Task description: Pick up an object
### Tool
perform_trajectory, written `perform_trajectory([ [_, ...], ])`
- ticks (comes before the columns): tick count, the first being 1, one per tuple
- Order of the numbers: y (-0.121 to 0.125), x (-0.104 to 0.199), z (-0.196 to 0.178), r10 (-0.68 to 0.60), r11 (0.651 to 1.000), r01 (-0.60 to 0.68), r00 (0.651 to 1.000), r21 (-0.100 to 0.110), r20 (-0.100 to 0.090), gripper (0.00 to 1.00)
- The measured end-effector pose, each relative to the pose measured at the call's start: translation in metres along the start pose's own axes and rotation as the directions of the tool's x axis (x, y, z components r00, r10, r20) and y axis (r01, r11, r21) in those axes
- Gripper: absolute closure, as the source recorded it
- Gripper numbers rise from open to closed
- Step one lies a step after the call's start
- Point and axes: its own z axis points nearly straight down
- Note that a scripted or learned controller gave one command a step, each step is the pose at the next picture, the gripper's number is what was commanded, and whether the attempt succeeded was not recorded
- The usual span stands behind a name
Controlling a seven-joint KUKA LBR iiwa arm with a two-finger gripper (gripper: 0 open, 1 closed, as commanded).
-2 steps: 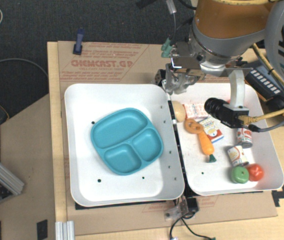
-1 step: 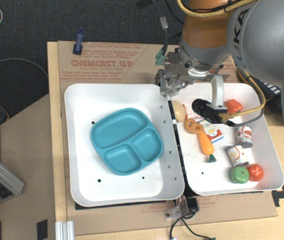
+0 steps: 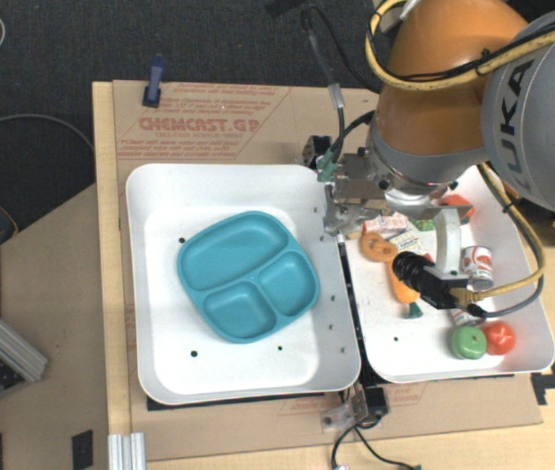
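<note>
**Arm low over the cluttered bin, nothing visibly held**

Nearest the camera, in the bin on the view's right (image 3: 404, 352), a round green fruit-like toy (image 3: 469, 343) with a dark dimple on top lies touching a red round toy (image 3: 500, 337) at the near rim. Just beyond them lies an orange carrot-shaped piece (image 3: 403, 288) with a green end pointing toward the camera. Close by, toward the bin's inner wall, is a small orange ring (image 3: 378, 248). A small can (image 3: 479, 260) with red and white print lies on its side toward the view's right. Farther still, a pale printed packet (image 3: 391, 225) sits right under the wrist, and a bit of a red object (image 3: 457, 205) peeks out beside it.

The gripper (image 3: 404, 213) hangs over this far part of the pile, mostly hidden under the arm's (image 3: 434, 76) orange band. Whether it is open or closed cannot be told, and no object is seen in its grasp.

The bin on the view's left (image 3: 160, 213) carries a teal plate with three compartments (image 3: 248, 277), lying flat near its middle.

Farthest away, a cardboard sheet with red lettering (image 3: 199, 116) lies under both bins, with a small blue clip (image 3: 154, 81) at its far edge.
</note>
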Motion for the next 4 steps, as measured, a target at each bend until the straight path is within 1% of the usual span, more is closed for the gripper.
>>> perform_trajectory([
  [1, -0.047, 0.023, -0.039, -0.005, 1.000, 0.005, 1.000, -0.008, -0.001, 1.00],
  [2, -0.045, -0.024, -0.202, 0.003, 1.000, -0.003, 1.000, -0.028, -0.002, 1.00],
  [3, -0.047, -0.015, 0.000, 0.001, 1.000, -0.001, 1.000, 0.012, 0.004, 1.00],
  [4, -0.044, -0.039, -0.116, 0.000, 1.000, 0.000, 1.000, -0.020, 0.000, 1.00],
])
